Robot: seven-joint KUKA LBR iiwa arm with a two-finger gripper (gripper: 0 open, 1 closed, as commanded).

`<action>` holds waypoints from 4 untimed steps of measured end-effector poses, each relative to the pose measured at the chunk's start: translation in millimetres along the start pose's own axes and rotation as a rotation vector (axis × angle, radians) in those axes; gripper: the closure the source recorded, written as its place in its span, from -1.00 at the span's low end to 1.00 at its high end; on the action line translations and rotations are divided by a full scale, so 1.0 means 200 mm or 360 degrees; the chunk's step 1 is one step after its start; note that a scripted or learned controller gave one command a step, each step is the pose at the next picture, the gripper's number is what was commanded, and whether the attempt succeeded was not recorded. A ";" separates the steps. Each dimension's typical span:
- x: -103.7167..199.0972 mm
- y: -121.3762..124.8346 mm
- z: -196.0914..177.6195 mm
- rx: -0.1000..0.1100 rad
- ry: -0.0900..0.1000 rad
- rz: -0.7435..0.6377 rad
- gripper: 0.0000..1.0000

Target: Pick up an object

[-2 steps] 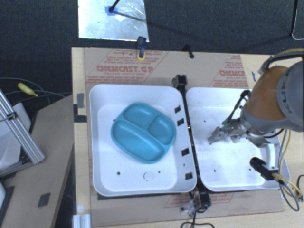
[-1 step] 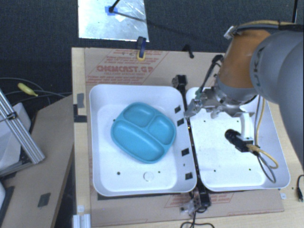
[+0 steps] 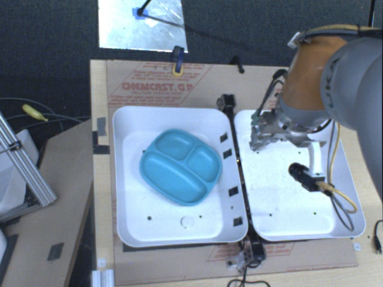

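A light blue divided plate (image 3: 180, 166) lies tilted in the middle of the left white bin (image 3: 128, 220). My gripper (image 3: 258, 140) hangs over the upper left part of the right white bin (image 3: 341, 226), close to its floor, to the right of the divider between the bins. The grey arm with its orange band (image 3: 308, 70) comes in from the upper right and covers the bin's far corner. I see nothing between the fingers, and their spread is too small to make out.
A black cable connector (image 3: 302, 177) with a yellow-tipped cable (image 3: 341, 199) hangs from the arm over the right bin. Black clips (image 3: 230, 154) line the divider between the bins. A silver sheet (image 3: 142, 15) lies behind the bench.
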State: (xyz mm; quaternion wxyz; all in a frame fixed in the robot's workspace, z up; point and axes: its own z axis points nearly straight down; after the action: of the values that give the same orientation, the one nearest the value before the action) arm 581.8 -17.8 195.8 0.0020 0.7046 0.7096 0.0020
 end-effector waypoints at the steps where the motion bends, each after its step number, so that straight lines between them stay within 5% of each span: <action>1: 0.27 -0.24 -0.16 0.0009 0.0004 -0.0003 1.00; 2: 0.26 -0.48 -0.14 0.0012 0.0001 0.0011 1.00; 3: 0.52 -0.47 -0.38 0.0000 0.0005 -0.0004 1.00; 4: 0.55 -0.47 -0.44 0.0005 0.0001 0.0002 1.00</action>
State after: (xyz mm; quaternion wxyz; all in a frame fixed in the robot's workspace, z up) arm 486.8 91.6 283.9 0.0007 0.7051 0.7091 0.0013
